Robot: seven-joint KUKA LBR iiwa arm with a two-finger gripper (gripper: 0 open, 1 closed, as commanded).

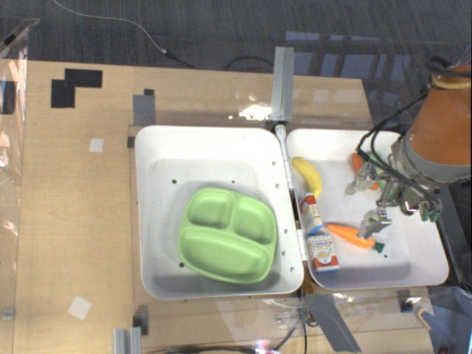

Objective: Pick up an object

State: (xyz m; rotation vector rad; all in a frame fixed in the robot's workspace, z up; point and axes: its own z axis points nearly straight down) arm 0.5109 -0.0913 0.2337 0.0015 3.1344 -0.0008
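Right bin; carrot just below-left of pincer.

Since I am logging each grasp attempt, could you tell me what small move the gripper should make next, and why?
Probably a short descent straight onto the carrot. The gripper hangs in the right bin with its fingers spread, one fingertip just above the carrot's thick end, and nothing sits between them. The banana and the carton lie further off.

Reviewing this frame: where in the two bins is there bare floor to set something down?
Left bin: bare floor between the green plate and the far and left walls. Right bin: open strip along the near wall. Its middle is crowded by banana, carton, carrot and tool.
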